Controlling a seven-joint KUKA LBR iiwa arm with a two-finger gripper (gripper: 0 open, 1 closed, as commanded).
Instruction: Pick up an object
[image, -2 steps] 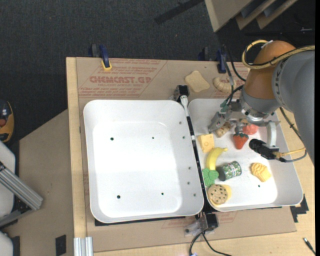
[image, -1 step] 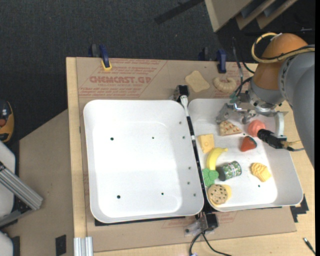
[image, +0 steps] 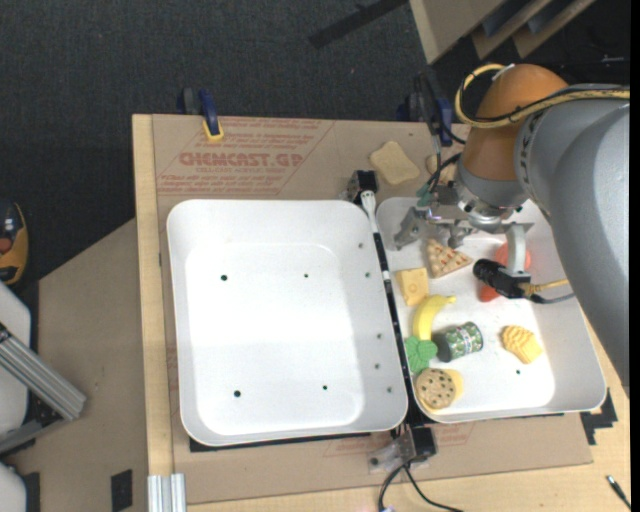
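Nearest the camera, in the right-hand shallow white bin (image: 570, 390), a round brown cookie with dark chips (image: 437, 387) is seen at the front edge. Just behind it lie a green leafy toy (image: 420, 353), a dark green can lying on its side (image: 461, 341) and a ridged orange-yellow piece (image: 521, 343). A yellow banana (image: 429, 315) is placed behind the green toy, and a pale yellow cheese block (image: 414, 285) beyond that. A triangular pizza slice (image: 447, 260) is found further back, with a small red item (image: 487, 292) to its right, partly hidden by a black part. The two-finger gripper (image: 432, 229) is positioned over the back of this bin, just above the pizza slice; whether it is apart or together cannot be told. The left-hand white bin (image: 270, 320) sits alongside. A tan bread-like piece (image: 394, 163) lies on the cardboard sheet (image: 250, 160) behind the 2 bins.
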